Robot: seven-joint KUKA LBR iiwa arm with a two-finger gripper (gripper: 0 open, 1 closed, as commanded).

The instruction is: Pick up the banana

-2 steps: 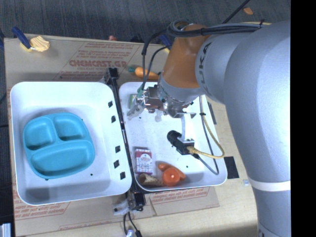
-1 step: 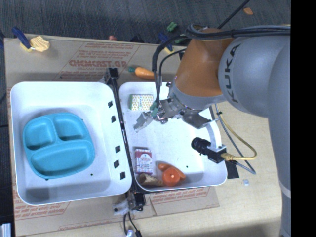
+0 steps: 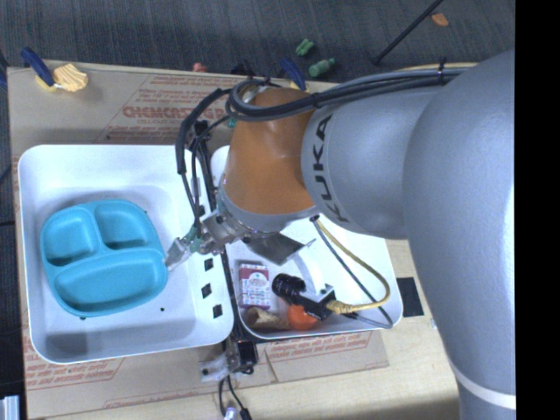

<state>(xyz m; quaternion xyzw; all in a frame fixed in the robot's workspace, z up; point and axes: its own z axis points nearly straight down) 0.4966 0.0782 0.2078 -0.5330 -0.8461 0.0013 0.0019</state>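
arm (image 3: 367,164): in from the right, wrist bent down over the seam between bins
bins: 2, left bin (image 3: 35,173), right bin (image 3: 395,309)
blue tray (image 3: 101,256): 1, in left bin
gripper (image 3: 184,250): at left bin's right wall, opening can't tell
banana (image 3: 262,321): probably the tan piece at right bin's near rim

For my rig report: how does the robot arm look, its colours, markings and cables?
The arm is rounded grey, with a wide orange band above the wrist and black KUKA lettering beside it. Black cables run along it and loop by the band.
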